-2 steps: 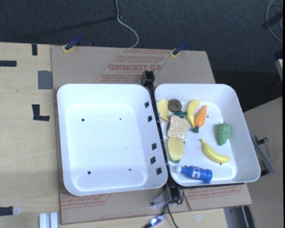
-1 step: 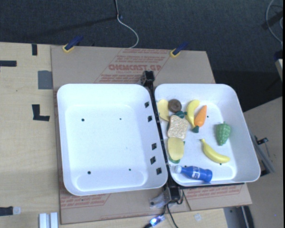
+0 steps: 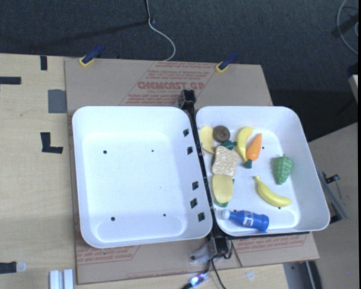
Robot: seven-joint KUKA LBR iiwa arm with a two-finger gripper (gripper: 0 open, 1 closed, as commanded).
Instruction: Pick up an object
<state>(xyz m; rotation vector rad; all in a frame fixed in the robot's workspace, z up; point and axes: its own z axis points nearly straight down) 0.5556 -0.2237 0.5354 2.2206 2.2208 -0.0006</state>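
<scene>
The right bin (image 3: 298,131) holds several toy items. A blue bottle (image 3: 247,220) lies near its front edge. A yellow banana (image 3: 271,194) lies to the right of a pale yellow piece (image 3: 222,189). A tan bread slice (image 3: 225,161) sits above that piece. A brown round item (image 3: 221,133) and another yellow piece (image 3: 206,138) lie at the bin's back left. A second banana (image 3: 243,141) and an orange carrot (image 3: 253,148) rest side by side. A green item (image 3: 281,168) sits toward the right.
The left bin (image 3: 132,173) sits beside the right one, joined along a black-clipped seam (image 3: 195,167). Both rest on a cardboard sheet (image 3: 162,83) on the wooden bench. A cable (image 3: 159,32) runs in from the back.
</scene>
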